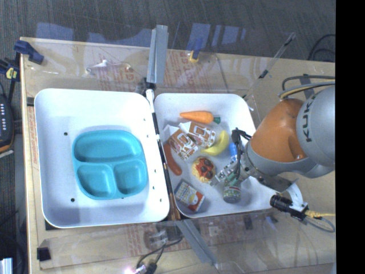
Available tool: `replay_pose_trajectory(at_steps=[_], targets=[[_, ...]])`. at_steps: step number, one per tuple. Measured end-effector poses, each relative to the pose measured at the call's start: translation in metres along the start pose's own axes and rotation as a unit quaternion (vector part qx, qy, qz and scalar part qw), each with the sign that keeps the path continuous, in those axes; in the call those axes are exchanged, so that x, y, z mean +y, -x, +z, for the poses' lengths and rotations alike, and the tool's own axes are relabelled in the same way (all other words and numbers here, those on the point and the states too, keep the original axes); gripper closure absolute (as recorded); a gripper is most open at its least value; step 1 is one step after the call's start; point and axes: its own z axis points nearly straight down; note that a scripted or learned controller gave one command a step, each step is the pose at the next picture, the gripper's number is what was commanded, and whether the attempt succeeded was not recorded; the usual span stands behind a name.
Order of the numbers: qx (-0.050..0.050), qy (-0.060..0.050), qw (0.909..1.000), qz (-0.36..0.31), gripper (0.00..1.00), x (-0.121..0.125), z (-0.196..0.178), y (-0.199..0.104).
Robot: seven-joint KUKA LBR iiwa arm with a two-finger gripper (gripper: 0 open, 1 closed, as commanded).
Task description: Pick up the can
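Pincer (229, 174) first: parked low in the right bin (251, 110), reaching in from 3 o'clock, just at 12 o'clock of the can (232, 194) and seemingly touching its top edge. Cannot tell whether released or clenched; too dark and cluttered at the tip to judge any opening. Cannot say that anything is held.

As for the can: standing at about 5 o'clock in the right bin, near the front wall, roughly upright. Flanked by 1 red packet (189, 196) at its 9 o'clock, well apart, and 1 round red-and-yellow toy (203, 169) at its 10 o'clock, near. Banana (218, 145) at 12 o'clock of the pincer, close by.

Step in hand, by judgement: the approach or the grasp itself, with 0 sign of a lift so far, since the can sits on the bin floor.

Next move, by judgement: settle squarely over the can, straddle its 2 sides, close firmly, then rise straight up. Calls for care with centring, as a round metal wall slips out easily from an off-centre pinch. Calls also for clearance from the front wall at 6 o'clock and from the toy at 10 o'clock, to avoid catching 2 things at once.
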Motion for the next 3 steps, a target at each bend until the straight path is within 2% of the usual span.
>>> replay_pose_trajectory(at_steps=[1, 2, 3], targets=[[-0.001, 0.0, 0.9824, 0.187, 1.0, 0.046, 0.004, 0.023], [-0.001, 0.0, 0.9824, 0.187, 0.0, 0.046, 0.004, 0.023], [0.0, 0.0, 0.9849, 0.173, 0.0, 0.001, 0.011, 0.0]])
